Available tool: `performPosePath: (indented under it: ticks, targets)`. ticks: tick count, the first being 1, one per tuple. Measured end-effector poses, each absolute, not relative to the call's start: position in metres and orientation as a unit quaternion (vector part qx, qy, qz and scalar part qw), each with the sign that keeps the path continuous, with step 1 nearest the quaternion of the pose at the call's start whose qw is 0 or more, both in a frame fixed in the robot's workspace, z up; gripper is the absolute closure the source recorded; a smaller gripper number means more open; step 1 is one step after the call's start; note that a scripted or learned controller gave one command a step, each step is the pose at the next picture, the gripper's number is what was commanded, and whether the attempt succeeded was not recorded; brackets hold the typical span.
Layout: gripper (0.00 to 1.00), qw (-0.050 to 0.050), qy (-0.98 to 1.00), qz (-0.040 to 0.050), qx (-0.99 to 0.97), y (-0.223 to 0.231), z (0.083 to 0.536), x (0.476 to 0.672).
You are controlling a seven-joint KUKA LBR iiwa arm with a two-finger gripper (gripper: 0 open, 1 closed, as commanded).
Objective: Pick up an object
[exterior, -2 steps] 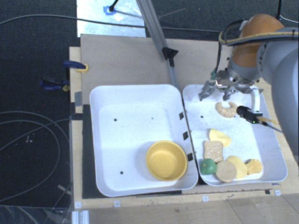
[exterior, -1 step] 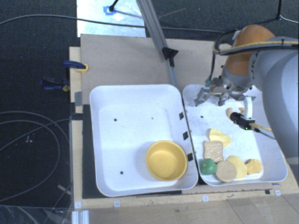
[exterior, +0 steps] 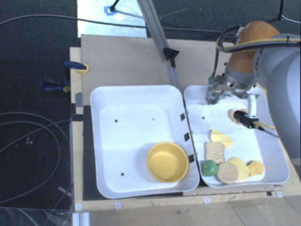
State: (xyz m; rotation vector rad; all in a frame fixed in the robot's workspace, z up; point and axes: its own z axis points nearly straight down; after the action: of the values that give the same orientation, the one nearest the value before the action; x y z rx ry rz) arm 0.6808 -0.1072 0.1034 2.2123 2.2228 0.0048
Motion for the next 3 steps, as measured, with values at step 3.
performPosePath:
  ticks: [3]
  targets:
    - [1.00, 0.003, 0.710, 0.0024, 0.704, -0.094, 0.246, 0.686]
